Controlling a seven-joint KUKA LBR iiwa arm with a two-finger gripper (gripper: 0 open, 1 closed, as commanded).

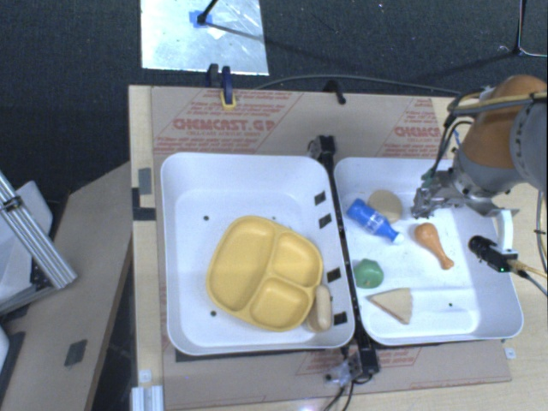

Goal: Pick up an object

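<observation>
Nearest the camera, along the front of the right bin [505, 319], lies a tan wedge [393, 303] shaped like a slice of bread, with a green lump [369, 272] just behind it to the left. My gripper [425, 202] hangs over the back half of this same bin, near its middle, and I cannot tell from this view how the gripper is set; nothing is visibly held in it. I judge the drumstick [434, 243] to be the best target: it sits just in front of the gripper, toward the camera and slightly to the view's right, closer than any other item. Its long axis runs diagonally, from the fat rounded end at the back left to the narrow bone end at the front right. It is orange-brown, smooth and glossy, and it lies flat on the white floor, apart from its neighbours. In my judgement the coming move is a short shift forward and a descent, with the grip set across that diagonal at the thick end. A blue bottle [372, 219] lies to the view's left of the gripper, also on a diagonal, and a pale beige disc [386, 202] sits just behind it. Over in the left bin [184, 229] rest a yellow divided plate [265, 272] and a small bread roll [321, 307] at its front corner.
</observation>
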